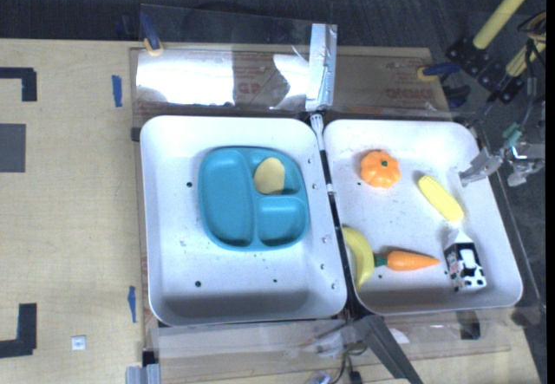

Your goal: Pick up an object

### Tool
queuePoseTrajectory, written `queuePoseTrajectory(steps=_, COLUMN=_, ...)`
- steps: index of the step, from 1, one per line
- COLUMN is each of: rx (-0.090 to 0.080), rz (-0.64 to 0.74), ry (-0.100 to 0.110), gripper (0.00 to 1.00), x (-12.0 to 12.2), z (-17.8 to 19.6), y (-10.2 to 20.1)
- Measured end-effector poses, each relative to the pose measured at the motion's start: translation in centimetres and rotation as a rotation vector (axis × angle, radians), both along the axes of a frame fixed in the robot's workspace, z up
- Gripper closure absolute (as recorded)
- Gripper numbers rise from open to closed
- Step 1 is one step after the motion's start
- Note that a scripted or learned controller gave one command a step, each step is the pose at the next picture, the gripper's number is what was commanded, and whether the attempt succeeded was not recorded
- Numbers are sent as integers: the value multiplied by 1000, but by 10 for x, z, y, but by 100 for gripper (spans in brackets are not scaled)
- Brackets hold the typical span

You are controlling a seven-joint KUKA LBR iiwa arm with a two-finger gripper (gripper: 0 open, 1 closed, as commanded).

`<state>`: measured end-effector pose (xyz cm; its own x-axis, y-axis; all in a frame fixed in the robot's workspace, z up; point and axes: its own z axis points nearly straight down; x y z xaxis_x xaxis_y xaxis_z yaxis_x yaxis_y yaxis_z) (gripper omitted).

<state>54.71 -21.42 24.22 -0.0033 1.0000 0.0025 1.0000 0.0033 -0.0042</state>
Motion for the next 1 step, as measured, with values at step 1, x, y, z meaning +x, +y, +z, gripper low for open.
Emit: queuePoseTrajectory(steps=1, rx=5, rz=-18, ry=7, gripper=0, x=17, z=-120, y=3)
